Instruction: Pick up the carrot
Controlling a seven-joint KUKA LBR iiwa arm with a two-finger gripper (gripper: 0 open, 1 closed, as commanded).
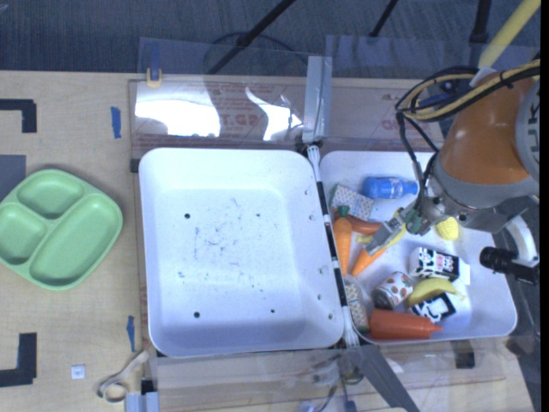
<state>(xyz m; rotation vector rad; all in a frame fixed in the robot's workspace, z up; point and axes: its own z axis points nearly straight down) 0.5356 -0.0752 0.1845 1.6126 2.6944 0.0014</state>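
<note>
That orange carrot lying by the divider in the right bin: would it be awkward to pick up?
Probably a little. The carrot looks smooth and tapered, so it may slip toward its thin end. Its rounded shape suggests it could roll if nudged. It seems a stiff toy, unlikely to bend. It lies close against other items, so the tool may bump those.

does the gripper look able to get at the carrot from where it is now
Probably yes: the gripper hangs right beside the carrot in the right bin, its top uncovered, though other toys crowd close around it.

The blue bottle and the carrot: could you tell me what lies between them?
In the camera view, a patterned packet lies between the blue bottle and the carrot.
</note>
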